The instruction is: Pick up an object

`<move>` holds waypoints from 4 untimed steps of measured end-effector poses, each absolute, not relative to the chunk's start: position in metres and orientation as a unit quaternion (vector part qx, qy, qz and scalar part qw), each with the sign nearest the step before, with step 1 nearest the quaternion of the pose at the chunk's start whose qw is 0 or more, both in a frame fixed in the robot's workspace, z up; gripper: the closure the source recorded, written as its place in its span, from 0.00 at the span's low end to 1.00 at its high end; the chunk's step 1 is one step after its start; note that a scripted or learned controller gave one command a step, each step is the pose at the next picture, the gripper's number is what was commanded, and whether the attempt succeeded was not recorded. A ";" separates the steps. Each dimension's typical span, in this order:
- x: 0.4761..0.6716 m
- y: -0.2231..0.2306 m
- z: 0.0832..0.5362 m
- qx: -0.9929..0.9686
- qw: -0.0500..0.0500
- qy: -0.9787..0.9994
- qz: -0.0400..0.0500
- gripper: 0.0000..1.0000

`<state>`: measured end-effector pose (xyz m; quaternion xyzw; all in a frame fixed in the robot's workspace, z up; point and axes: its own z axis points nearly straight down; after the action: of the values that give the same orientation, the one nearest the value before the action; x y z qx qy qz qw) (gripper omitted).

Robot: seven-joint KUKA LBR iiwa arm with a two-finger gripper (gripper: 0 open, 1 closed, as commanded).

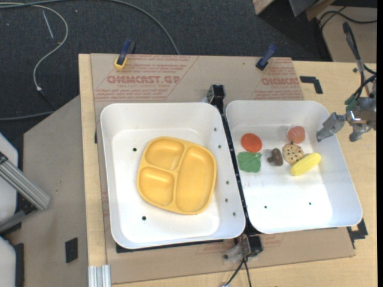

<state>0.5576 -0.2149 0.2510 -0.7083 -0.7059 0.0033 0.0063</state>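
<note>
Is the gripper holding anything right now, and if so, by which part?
Nothing is held. The gripper sits at the right bin's right rim, apart from the toys; the nearest, the yellow piece, lies untouched on the floor.

Both white bins (230,160) look like smooth, faintly glossy plastic — as does the yellow divided plate (177,174) — while the tabletop (197,76) beneath is matt brown cardboard with red print, and the floor (54,46) is rough dark carpet.
</note>
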 end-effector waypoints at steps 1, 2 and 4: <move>0.560 -0.214 0.258 -0.707 0.000 -0.707 0.000 0.00; 0.556 -0.207 0.214 -0.707 0.002 -0.707 0.001 0.00; 0.563 -0.205 0.106 -0.707 0.003 -0.707 0.001 0.00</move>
<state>0.5631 -0.2052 0.1058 -0.7067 -0.7075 0.0009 0.0027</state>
